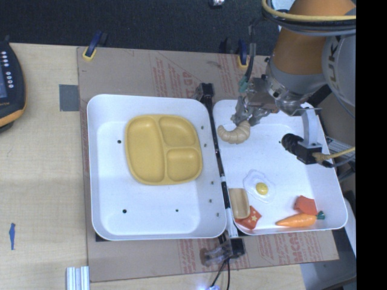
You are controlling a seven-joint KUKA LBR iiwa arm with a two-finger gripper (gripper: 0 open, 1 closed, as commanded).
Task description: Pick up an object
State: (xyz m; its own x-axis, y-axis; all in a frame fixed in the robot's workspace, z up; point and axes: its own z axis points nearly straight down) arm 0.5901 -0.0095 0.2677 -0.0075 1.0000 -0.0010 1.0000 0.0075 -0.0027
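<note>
Desk (42,180), pale wood finish, carrying at its far left edge a black and orange handheld control unit (8,80), partly out of frame. Brown cardboard sheet (151,71), laid flat on the desk under both bins, with a grey tape patch (68,96) at its left border and a blue and yellow clamp (92,46) at its far left corner. Left bin (92,180), white, shallow, holding one yellow divided plate (163,148) with three compartments, lying flat in the bin's far half. Right bin (284,174), white, shallow, just beside the left bin, holding several toy foods. Croissant (234,133), tan, curved, in the far left corner of the right bin. Tool (245,118), grey metal, low over the croissant's far right end; whether it is spread or pressed together cannot be told, nor whether it touches the croissant. Slice of toast (240,203), against the bin's left wall near the front, with a red piece (249,218) just beside it at the front rim. Fried egg (260,186), white with a yellow yolk, near the bin's middle. Carrot (297,220), orange, lying along the front rim at the right, with a red block (305,204) just behind it. Arm (308,35), grey with an orange band, entering from the right above the right bin.
</note>
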